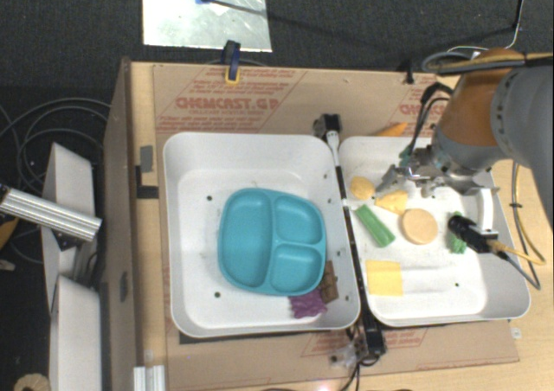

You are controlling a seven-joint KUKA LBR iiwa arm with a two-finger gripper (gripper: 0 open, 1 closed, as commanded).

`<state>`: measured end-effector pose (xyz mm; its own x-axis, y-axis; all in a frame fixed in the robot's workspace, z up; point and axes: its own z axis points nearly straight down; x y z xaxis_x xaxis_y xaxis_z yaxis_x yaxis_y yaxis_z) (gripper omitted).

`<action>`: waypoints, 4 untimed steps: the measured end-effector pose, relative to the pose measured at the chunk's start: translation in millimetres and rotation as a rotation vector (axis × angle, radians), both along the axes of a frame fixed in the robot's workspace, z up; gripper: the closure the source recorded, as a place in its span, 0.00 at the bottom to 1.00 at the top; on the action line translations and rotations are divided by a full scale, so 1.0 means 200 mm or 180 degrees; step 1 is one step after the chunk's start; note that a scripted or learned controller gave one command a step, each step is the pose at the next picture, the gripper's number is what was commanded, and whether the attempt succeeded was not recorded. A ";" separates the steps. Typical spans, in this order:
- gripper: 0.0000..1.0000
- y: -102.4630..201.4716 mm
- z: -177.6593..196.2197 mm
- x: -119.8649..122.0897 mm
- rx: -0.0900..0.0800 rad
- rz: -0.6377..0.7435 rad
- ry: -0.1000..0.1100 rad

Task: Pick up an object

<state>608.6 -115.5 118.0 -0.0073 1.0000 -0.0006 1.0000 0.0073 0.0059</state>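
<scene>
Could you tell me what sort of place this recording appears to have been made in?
Most likely a robotics lab bench set up for grasping trials. A grey arm reaches over two white bins; the right one holds toy food pieces such as a green stick; the left holds a teal divided tray. Loose cables lie on the dark floor.

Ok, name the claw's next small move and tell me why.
Probably a short drop straight down: the claw sits in the right white bin, just above the lumpy yellow piece. The round tan disc and green stick lie close, so it should stay centred.
</scene>
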 end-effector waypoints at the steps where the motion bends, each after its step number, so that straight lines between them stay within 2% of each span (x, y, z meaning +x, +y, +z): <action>1: 0.00 0.16 -0.12 -0.12 0.0005 -0.0002 0.0020; 2: 0.00 0.08 -0.16 0.32 -0.0005 -0.0001 -0.0018; 3: 0.00 0.08 -0.12 -0.03 0.0005 -0.0024 0.0032; 4: 0.00 0.16 -0.08 -0.07 0.0003 -0.0009 0.0019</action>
<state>595.2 -83.6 102.0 -0.0044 1.0000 0.0003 1.0000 0.0044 -0.0002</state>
